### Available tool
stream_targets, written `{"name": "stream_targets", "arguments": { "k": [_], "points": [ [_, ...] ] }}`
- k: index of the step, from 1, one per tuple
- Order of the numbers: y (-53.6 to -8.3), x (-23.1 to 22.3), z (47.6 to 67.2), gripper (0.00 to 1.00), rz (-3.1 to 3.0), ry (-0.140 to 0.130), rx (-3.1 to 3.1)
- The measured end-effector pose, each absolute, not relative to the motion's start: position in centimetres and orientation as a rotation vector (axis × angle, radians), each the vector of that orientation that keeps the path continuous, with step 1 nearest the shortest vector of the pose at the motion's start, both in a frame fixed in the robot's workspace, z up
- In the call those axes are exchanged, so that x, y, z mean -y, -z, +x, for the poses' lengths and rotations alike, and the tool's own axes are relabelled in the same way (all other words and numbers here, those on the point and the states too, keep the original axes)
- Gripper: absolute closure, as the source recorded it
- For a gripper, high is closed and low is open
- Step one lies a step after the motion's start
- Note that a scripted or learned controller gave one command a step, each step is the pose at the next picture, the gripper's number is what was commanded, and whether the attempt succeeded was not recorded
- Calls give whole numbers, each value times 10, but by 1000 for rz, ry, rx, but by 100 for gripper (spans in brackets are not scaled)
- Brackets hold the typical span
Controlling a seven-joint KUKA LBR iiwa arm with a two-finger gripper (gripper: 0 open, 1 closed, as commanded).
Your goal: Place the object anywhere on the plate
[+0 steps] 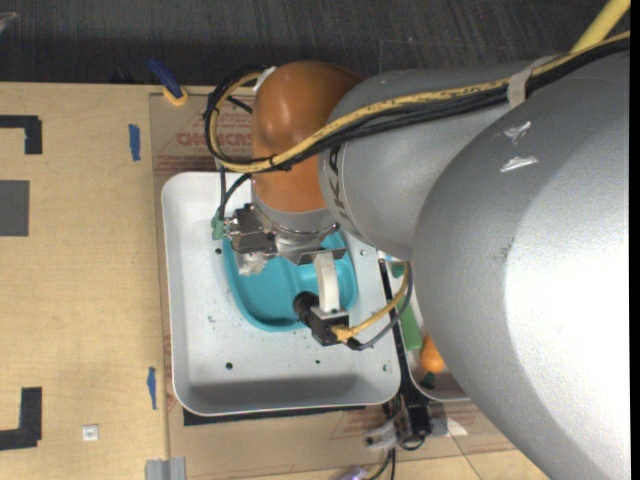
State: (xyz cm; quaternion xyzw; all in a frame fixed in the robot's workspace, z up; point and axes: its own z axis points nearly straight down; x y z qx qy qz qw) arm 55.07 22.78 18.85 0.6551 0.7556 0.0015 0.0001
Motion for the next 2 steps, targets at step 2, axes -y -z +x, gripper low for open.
{"name": "stream_targets", "arguments": {
  "k": [2],
  "points": [
    [-208,-220,578,100,1480,-13,-2764]
  ]
}}
